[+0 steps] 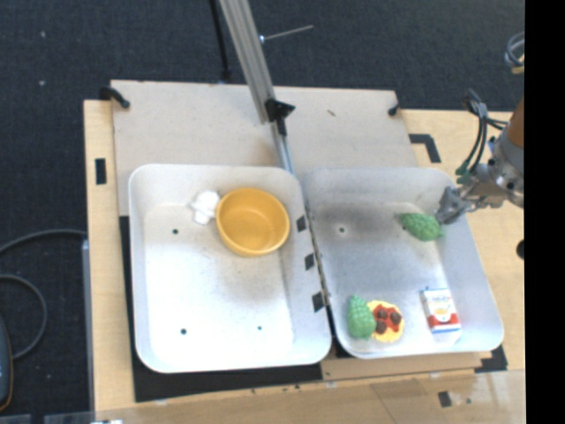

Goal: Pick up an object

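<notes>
The fingers (448, 208) hang at the far right rim of the right bin (371, 193), pointing down and to the left, and whether they are spread or closed cannot be told from this slanted overhead look. Just beside their tips, touching or nearly so, lies a small green leafy toy vegetable (422, 227) on the bin floor; nothing shows it clamped between them. Behind the fingers the grey wrist (503, 170) runs off to the right with looped cables (477, 144) above it. Nearer the camera from the fingers, along the bin's front wall, stand a small white and red carton (440, 311), a yellow piece with dark red spots (386, 319) and, touching that piece's left side, a second green knobbly toy (358, 316). Well apart to the left, across the seam between the bins, the left bin (168, 325) holds a yellow bowl (252, 221) with a small white lump (206, 206) just beside its left rim. Both bins rest on the pale wooden worktop (101, 237), and a slanted aluminium post (252, 47) rises behind them.
</notes>
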Motion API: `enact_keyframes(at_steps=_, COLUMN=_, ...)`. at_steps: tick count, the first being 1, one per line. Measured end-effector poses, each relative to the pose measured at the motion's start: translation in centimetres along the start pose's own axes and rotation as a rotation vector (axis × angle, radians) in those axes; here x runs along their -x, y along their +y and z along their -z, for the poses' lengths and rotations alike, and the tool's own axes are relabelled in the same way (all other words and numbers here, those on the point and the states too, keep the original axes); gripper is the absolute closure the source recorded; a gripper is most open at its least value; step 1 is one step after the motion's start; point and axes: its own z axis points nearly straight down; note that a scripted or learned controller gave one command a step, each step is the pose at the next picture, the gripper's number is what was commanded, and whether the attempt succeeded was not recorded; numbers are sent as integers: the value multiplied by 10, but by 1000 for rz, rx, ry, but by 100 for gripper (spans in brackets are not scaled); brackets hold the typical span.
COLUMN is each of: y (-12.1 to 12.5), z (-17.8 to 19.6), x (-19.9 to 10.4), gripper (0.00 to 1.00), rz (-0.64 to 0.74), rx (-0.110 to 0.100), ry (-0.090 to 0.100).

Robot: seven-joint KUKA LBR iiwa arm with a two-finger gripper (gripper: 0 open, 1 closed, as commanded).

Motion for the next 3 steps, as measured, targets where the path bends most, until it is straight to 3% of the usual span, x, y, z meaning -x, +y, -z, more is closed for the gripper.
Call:
enact_keyframes(at_steps=2, y=32, z=-10, x=-97, gripper=100, rz=3, rx=-5, ry=1)
enact_keyframes(at_steps=3, y=35, z=1, x=-152, gripper=100, rz=5, rx=-2, ry=3)
